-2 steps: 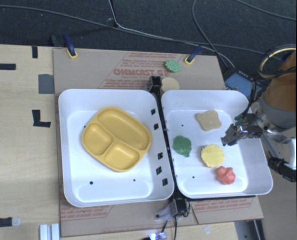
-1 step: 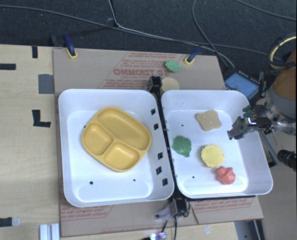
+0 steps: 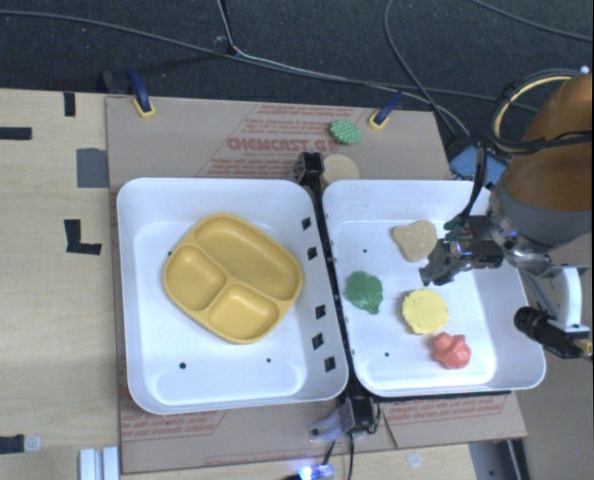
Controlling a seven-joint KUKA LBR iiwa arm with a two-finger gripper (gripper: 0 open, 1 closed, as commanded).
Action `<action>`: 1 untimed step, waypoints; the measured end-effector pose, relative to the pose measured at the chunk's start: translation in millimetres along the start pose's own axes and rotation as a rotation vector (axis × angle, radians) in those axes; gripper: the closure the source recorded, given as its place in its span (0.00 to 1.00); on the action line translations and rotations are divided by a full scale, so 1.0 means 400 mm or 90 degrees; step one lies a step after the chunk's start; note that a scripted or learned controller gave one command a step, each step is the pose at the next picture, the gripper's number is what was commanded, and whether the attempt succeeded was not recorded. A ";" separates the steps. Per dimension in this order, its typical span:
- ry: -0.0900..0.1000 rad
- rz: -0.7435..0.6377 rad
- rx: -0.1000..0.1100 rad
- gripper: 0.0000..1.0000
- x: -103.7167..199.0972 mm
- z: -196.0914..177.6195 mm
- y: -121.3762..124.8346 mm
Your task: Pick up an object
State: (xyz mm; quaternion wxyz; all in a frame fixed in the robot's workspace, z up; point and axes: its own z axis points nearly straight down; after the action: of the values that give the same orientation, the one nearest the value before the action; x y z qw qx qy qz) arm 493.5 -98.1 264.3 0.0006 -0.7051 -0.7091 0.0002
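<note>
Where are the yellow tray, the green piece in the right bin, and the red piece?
yellow tray [image 3: 233, 276]: camera view, on the ridge where its three compartments meet.
green piece [image 3: 363, 291]: camera view, its middle.
red piece [image 3: 452, 350]: camera view, its middle.

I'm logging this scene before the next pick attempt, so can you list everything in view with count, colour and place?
bins: 2, white, side by side on the bench
divided plate: 1, yellow, three compartments, in the left bin
beige piece: 1, tan, upper part of the right bin
green piece: 1, green, left part of the right bin
yellow piece: 1, yellow, middle of the right bin
red piece: 1, red, lower part of the right bin
green disc: 1, green, on the cardboard behind the bins
clamps: 2, blue and yellow, on the cardboard's far edge
arm: 1, grey and orange, from the right
gripper: 1, dark, over the right bin between beige and yellow pieces
</note>
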 end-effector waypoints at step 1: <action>0.000 0.000 0.000 1.00 0.117 0.030 -0.005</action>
State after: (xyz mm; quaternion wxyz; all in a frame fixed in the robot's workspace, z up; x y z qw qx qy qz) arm 491.3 -51.2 252.4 0.0007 -0.7053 -0.7089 0.0004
